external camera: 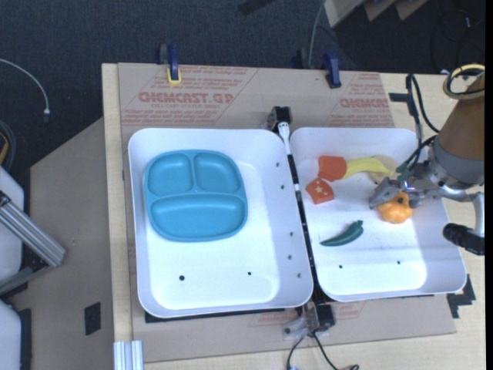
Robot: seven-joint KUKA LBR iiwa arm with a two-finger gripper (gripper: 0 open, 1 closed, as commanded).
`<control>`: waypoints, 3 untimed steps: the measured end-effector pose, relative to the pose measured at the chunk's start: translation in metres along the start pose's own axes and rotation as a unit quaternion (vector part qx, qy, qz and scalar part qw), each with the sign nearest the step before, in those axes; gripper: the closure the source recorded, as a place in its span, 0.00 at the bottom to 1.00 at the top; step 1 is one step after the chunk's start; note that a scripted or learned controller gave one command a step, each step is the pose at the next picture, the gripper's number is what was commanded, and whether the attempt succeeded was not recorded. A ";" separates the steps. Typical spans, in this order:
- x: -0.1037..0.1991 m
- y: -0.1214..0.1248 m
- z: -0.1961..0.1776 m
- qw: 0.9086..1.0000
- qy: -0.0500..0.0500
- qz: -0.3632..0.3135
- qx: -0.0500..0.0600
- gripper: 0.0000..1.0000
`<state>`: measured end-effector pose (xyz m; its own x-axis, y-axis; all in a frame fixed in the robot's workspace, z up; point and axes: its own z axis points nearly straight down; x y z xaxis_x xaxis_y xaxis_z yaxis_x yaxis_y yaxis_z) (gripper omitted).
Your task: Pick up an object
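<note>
In the right bin, my gripper hangs low at the bin's right side. A small orange fruit lies directly under and against its tip, partly covered by it. A yellow banana lies just to the upper left of the gripper. Two red pieces sit further left, near the bin's dividing wall. A dark green pepper lies in the middle of the bin, below and left of the gripper.
The left bin holds a blue divided plate. The arm's orange band and a black cable stand over the right bin's far right corner. Blue clamps hold the board's back edge.
</note>
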<state>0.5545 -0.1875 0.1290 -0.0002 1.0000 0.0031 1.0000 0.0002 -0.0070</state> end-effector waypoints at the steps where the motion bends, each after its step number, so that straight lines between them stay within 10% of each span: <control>1: -0.006 0.005 0.024 1.000 -0.009 0.002 -0.014 0.00; 2: -0.003 0.007 0.014 1.000 -0.007 0.000 -0.016 1.00; 3: -0.010 0.016 -0.036 1.000 -0.003 0.000 -0.007 1.00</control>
<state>0.5708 -0.1972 0.1653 -0.0011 1.0000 -0.0037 1.0000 0.0011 0.0071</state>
